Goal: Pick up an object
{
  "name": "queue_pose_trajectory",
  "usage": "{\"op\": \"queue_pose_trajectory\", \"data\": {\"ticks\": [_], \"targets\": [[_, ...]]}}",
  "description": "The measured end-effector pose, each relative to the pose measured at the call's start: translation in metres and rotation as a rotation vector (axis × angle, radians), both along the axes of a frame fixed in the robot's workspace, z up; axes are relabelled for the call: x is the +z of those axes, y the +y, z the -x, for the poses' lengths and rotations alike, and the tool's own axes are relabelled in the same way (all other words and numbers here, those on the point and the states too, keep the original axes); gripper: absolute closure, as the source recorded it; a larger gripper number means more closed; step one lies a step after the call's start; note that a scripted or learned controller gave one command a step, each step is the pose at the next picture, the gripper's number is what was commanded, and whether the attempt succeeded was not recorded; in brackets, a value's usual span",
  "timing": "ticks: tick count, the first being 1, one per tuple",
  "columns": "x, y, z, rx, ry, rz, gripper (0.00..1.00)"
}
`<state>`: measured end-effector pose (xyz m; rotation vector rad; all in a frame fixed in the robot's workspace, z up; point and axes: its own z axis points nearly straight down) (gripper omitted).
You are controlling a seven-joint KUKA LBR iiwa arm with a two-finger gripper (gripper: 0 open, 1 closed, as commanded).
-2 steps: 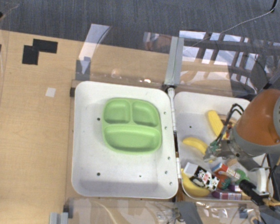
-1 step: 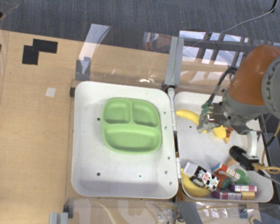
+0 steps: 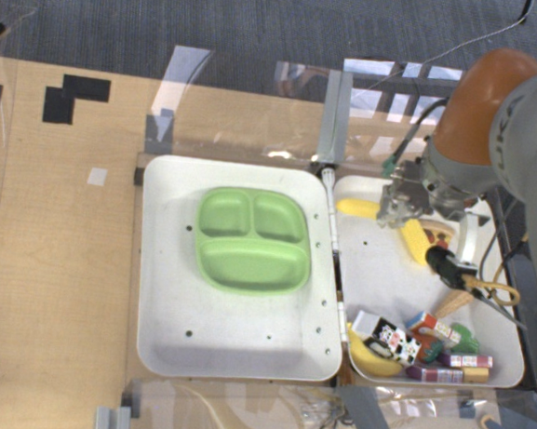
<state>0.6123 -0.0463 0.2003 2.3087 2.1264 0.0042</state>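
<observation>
Reaching in from the right, the grey arm (image 3: 529, 120) with its orange band hangs over the far end of the right bin (image 3: 375, 274). The left bin (image 3: 172, 247) beside it holds a green divided plate (image 3: 252, 240), lying flat near the middle. The gripper (image 3: 389, 213) sits low over the right bin's far side, and I can't tell whether it's open or closed from this angle. One yellow piece (image 3: 355, 207) lies just to its left, and a second yellow piece (image 3: 415, 242) lies just beside it on the near side. Down in the near corner there's a yellow bowl (image 3: 368, 360), a small black-and-white thing (image 3: 388, 339) on its rim, and a heap of small coloured items (image 3: 448, 351) next to it.
</observation>
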Motion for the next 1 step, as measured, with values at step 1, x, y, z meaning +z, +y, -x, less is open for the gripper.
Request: {"op": "queue_pose_trajectory", "data": {"ticks": [1], "targets": [[-0.0162, 0.0328, -0.0574, -0.003, 0.001, 0.000, 1.00]]}}
